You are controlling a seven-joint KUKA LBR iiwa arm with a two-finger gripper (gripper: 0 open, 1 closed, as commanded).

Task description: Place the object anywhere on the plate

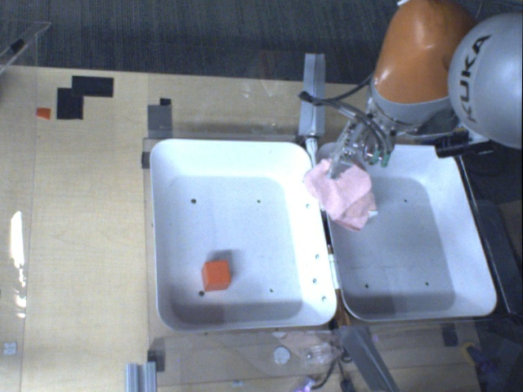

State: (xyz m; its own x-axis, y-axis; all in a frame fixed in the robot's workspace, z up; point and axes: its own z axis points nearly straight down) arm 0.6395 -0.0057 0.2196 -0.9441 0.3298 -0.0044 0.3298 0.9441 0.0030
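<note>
Camera view, looking down at a slant on two shallow white bins set side by side on a wooden bench (82, 219). Taking the divide between the bins as the landmark throughout.

Left of the divide: the left bin (172, 300), holding a small orange block (216, 275) low on its floor, well away from the divide and nearer the front-left corner. Resting flat, apart from the walls.

Right of the divide: the right bin (458, 300), reached into by the grey arm (490, 72) with its orange band (421, 47) at the upper right.

Just at the divide, on its far half: the gripper (347, 163), pointing down and leftward, closed on the upper part of a pink cloth (343, 193) (crumpled, soft-looking). Cloth pinched at its top between the fingers and hanging below them, draped partly across the divide, mostly over the right bin's near-left corner region. Whether its lower edge touches the bin floor: cannot tell.

Far left of the divide, on the bench: black marker shapes (82, 95) and a tiny orange square (43, 113).
</note>
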